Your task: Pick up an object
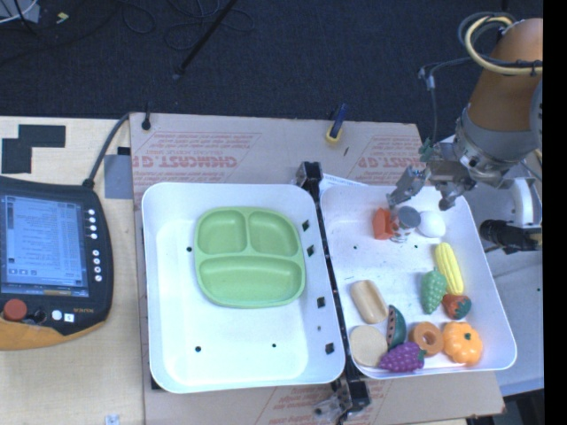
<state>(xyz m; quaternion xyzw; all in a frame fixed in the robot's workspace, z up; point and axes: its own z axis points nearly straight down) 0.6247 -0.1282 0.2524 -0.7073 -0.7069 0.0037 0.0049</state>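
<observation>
Left bin (pixel 177 343) with your green divided plate (pixel 249 257), right bin (pixel 496 326) with toy food, arm over its far edge, gripper (pixel 427 195) spread open and apparently holding nothing, just beside the orange-red piece (pixel 383 223), white egg (pixel 432 224) close by.

Two white bins sit side by side on the counter (pixel 221 149). The left bin (pixel 168 326) carries a green divided plate (pixel 249 257). The right bin (pixel 496 326) holds toy food: an orange piece (pixel 384 223) and a white egg (pixel 432 224) near its far end, then a corn cob (pixel 448 267), green grapes (pixel 432 290), a hot dog bun (pixel 368 300), a doughnut (pixel 427 336), a pumpkin (pixel 462 343) and purple grapes (pixel 401 358). The gripper (pixel 407 216) hangs low just beside the orange piece. A teach pendant (pixel 49 255) lies at left.
</observation>
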